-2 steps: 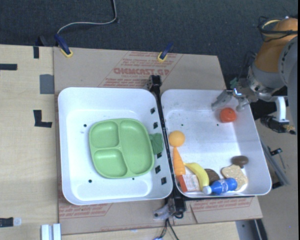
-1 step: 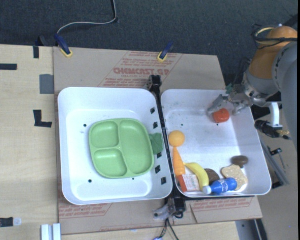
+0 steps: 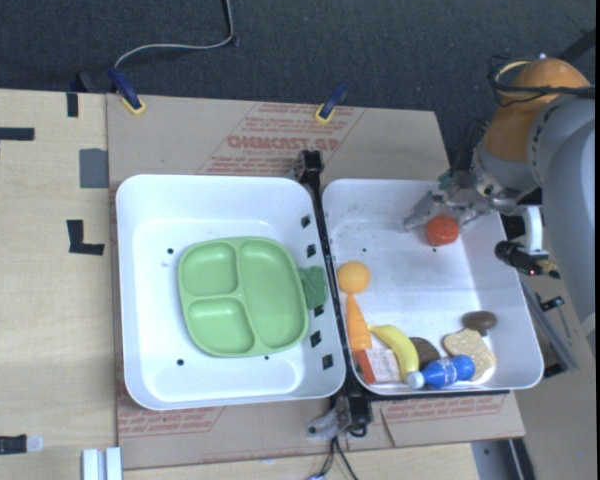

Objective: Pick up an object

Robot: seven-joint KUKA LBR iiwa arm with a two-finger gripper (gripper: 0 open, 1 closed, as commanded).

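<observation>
A small red ball [image 3: 442, 231] lies near the far right of the right bin [image 3: 410, 278]. My gripper [image 3: 442, 218] hangs right over it, reaching in from the right, and looks open. One grey finger [image 3: 418, 215] is splayed out to the left of the ball with a gap between them. The other finger is hard to make out against the wrist. Nothing is lifted off the bin floor.
The right bin's near end holds an orange ball [image 3: 353, 277], an orange stick [image 3: 357, 328], a banana [image 3: 395, 346], a blue bottle [image 3: 448, 371], a bread slice [image 3: 470, 348] and a brown piece [image 3: 478, 320]. The left bin [image 3: 150, 268] holds a green divided plate [image 3: 242, 296].
</observation>
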